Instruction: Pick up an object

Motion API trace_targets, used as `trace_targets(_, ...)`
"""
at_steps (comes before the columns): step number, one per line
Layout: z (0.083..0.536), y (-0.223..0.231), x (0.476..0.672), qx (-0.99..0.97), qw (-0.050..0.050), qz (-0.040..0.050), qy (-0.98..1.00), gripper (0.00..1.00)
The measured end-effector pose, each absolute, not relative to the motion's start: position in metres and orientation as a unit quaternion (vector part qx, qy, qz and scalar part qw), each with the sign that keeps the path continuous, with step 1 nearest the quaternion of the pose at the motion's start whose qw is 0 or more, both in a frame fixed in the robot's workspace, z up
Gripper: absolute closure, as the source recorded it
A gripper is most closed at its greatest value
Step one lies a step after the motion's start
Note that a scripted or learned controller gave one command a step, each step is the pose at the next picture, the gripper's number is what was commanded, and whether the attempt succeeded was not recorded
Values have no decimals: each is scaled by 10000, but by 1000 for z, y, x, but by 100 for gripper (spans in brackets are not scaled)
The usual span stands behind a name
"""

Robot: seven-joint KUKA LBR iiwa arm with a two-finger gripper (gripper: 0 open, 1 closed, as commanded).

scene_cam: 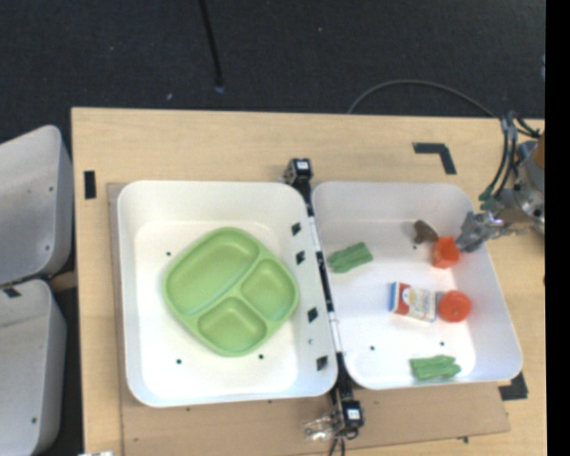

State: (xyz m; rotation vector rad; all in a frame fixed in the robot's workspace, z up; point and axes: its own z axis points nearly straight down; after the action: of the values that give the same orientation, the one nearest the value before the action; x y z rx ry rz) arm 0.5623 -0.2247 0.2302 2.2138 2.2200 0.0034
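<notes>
1. The hand (475, 231) sits at the right bin's (399, 196) far right rim, reaching in from the right
2. An orange piece (445, 252) lies just left of and slightly below the fingertips, touching or nearly so; that is the nearest thing, so the move likely turns on a short shift left and down
3. I cannot tell whether the fingers are apart or together; nothing is seen between them
4. The orange piece is roundish, with no clear long axis; a small brown thing (424, 231) lies just beside it to the upper left and could get in the way
5. Further off in the same bin: a carton (414, 302) with an orange ball (454, 305) touching its right end, a green piece (350, 256) near the divider, another green piece (433, 368) by the near rim
6. The left bin (133, 369) holds a green plate (231, 291), well apart from the hand
</notes>
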Motion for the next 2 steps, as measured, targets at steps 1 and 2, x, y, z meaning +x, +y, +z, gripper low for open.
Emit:
trace_targets(1, 270, -226, 563, 7057, 30, 10, 7085, 100)
trace_targets(2, 258, -171, 575, 7049, 11, 5, 7093, 100)
